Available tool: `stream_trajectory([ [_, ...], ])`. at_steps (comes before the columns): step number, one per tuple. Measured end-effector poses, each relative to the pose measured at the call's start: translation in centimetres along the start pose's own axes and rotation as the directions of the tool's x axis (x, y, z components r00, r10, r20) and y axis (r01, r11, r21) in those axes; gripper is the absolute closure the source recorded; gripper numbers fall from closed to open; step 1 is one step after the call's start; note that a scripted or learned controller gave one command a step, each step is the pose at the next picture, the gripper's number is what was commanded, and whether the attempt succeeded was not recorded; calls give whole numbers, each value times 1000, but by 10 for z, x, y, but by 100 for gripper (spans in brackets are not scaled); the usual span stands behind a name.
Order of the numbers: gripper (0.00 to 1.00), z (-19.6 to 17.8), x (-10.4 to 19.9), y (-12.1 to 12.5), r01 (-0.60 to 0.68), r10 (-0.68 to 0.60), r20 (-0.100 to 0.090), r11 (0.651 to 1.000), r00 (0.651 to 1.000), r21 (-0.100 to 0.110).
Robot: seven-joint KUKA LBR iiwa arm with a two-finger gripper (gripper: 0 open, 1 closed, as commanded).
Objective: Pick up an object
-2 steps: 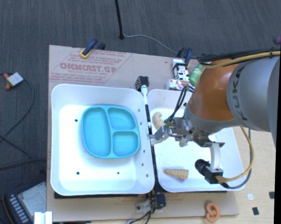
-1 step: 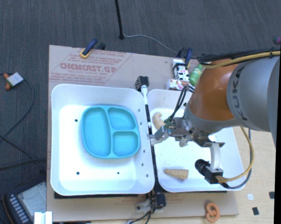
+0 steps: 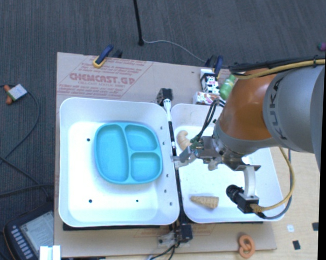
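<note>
My gripper (image 3: 191, 153) hangs over the left part of the right bin (image 3: 267, 209), close to the wall between the two bins. Just above and to its left, a small beige curved piece (image 3: 182, 137) lies in the right bin, partly hidden by the gripper. A tan cone-shaped piece (image 3: 204, 201) rests on the floor of that bin near its front edge, apart from the gripper. I see nothing in the gripper's hold.
The left bin (image 3: 73, 203) holds a light blue divided plate (image 3: 128, 153). The grey and orange arm (image 3: 261, 112) covers much of the right bin. An orange ring (image 3: 246, 245) lies on the bench in front of the bins. Clamps and cables sit at the back edge.
</note>
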State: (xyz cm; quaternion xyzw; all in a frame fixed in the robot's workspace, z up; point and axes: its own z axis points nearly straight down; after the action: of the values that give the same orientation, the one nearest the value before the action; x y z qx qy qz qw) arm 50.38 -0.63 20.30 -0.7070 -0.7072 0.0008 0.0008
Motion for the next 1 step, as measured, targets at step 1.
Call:
stream_trajectory([
  [1, 0, 0, 0, 0, 0, 0, 0, 1000, 1000, 0],
])
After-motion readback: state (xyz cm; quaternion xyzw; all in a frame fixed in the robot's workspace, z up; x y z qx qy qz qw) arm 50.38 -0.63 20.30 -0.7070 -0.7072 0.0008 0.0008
